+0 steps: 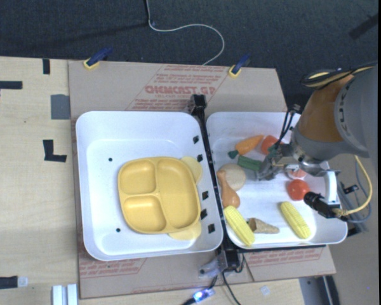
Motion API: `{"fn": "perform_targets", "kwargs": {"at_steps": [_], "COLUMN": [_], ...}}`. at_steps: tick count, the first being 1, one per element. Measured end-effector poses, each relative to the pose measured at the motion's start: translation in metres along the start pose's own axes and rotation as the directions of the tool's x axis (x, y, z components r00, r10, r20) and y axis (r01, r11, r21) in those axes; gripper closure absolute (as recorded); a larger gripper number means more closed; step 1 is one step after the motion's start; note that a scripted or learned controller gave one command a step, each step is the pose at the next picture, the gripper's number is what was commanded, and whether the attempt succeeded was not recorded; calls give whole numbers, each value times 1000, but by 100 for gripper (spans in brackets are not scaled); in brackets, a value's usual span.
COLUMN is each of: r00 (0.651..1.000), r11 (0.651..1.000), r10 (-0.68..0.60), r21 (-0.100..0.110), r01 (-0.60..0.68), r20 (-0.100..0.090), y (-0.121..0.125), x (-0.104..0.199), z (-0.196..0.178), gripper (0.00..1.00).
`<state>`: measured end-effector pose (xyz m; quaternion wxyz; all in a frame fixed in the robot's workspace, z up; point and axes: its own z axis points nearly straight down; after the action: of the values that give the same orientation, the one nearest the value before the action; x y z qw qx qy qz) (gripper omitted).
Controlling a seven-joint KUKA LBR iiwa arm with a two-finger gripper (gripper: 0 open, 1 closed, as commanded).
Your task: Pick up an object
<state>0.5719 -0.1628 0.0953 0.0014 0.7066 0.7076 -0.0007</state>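
Reaching in from the right, the arm (333,116) hangs over the right bin (317,237), its gripper (267,168) low near the bin's middle; you cannot tell how the claw stands, as the wrist hides it. You see clutter close around it: a dark green piece (248,162) touching or just beside the tip, an orange carrot-like piece (249,145) toward the far edge with a small red-orange bit (268,142) beside it, and a red tomato (298,189) just right of the gripper. Along the left edge lies a tan, rounded item (230,182). Near the front edge you find two yellow corn cobs (239,225), (295,218), with a small beige cone-shaped piece (261,225) between them. The left bin (92,145) carries a yellow divided tray (159,192) on yellow plates.
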Motion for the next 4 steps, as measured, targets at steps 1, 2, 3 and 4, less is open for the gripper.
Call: {"fn": "perform_targets", "kwargs": {"at_steps": [1,2,3,4], "r00": [1000,1000,1000,1000], "r11": [1000,1000,1000,1000], "r10": [-1,0,-1,-5], "r21": [0,-2,-1,0], "r01": [1,0,1,5], "r20": [-3,-2,-3,-4], "y": [8,2,3,39], "x": [8,9,10,57], "z": [-51,-96,-131,-138], "gripper": [100,100,100,100]}}
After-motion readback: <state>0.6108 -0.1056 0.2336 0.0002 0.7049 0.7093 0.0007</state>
